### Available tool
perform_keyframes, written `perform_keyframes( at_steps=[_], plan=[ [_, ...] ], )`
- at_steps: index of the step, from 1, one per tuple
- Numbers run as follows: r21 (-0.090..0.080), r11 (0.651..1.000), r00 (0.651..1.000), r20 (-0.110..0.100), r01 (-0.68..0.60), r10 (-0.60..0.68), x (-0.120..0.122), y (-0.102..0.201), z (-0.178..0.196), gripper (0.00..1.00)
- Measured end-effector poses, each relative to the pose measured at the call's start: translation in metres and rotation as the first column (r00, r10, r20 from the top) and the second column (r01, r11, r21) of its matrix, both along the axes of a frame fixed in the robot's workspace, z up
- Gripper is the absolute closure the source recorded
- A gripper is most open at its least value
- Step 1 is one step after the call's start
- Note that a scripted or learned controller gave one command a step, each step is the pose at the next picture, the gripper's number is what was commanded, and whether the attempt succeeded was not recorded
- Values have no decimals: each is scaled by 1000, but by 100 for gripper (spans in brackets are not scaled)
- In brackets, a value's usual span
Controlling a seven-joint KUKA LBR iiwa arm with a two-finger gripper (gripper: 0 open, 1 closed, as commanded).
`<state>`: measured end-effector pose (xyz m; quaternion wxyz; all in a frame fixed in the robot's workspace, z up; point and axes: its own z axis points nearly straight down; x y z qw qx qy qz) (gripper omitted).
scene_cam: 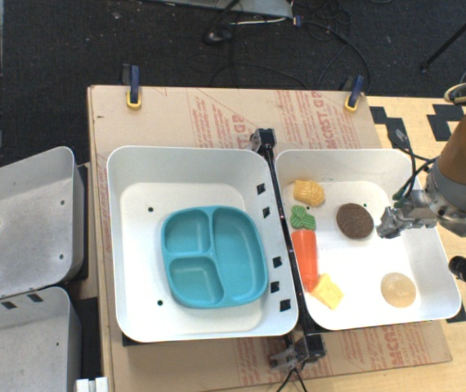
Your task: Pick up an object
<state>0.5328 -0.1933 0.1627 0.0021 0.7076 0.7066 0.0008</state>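
Note:
The right bin [429, 300] holds several toy foods. A brown round cookie [354, 220] lies near its middle, and a yellow corn piece [308, 192] sits at the back left. An orange carrot with a green top [304, 250] runs along the left wall, with a yellow cheese wedge [326, 291] at its front end. A tan round biscuit [398, 289] rests at the front right. My gripper [388, 225] hovers just right of the brown cookie, over the bin's right half. Nothing shows between its fingers.
The left bin [135, 300] carries a teal divided plate [214, 256]. A black divider bar [280, 235] separates the bins. Loose white bin lids [20, 219] lie off the bench at the left. Clamps [134, 96] pin the cardboard base at the back.

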Motion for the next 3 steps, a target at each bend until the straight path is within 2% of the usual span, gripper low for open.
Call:
perform_keyframes(
  at_steps=[1,2,3],
  plan=[
    [-1,1000,1000,3,-4,4,2,1,64,100],
    [1,1000,1000,-2,-4,4,3,1,70,100],
    [3,1000,1000,-4,-8,8,-2,46,75,100]
  ],
)
